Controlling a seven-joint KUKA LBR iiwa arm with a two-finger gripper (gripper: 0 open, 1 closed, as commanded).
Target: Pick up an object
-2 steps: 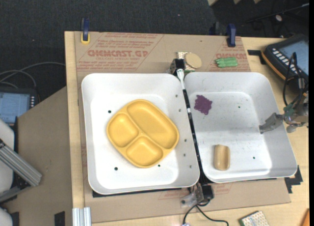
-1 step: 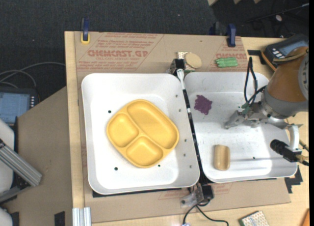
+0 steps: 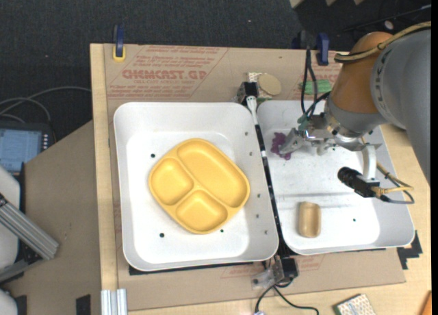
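Note:
In the right bin [image 3: 390, 235] a small purple object [image 3: 279, 144] lies near the left wall, at the far end. My gripper [image 3: 297, 141] is low over that bin, its tip right beside the purple object on its right; whether they touch is unclear. A tan cylinder [image 3: 308, 219] lies on its own near the bin's front edge, well below the gripper. A yellow divided plate [image 3: 198, 185] rests in the middle of the left bin [image 3: 130, 129].
The grey arm with its orange band [image 3: 356, 81] covers the right bin's far right corner. A black oblong piece with wires [image 3: 357, 181] hangs below the wrist. Clamps and small hardware [image 3: 263, 86] sit on the bench behind the bins.

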